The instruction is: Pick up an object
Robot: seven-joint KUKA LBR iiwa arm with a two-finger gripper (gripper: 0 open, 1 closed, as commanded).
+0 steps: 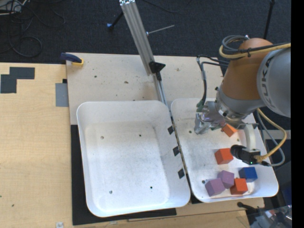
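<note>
A pale wooden bench (33, 141) carries two shallow white bins. The left bin (95, 194) sits beside the right bin (190, 141), their rims touching. Over the right bin's upper part hangs the gripper (203, 125); how far it is parted cannot be told. In that bin's lower corner lie an orange block (223, 156), two purple blocks (220, 182), another orange block (239, 186) and a blue block (248, 173).

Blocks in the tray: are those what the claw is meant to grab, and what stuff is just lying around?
For the job:
claw
orange blocks
purple blocks
blue block
right bin

Just lying about:
left bin
metal rail
blue clamp
</note>
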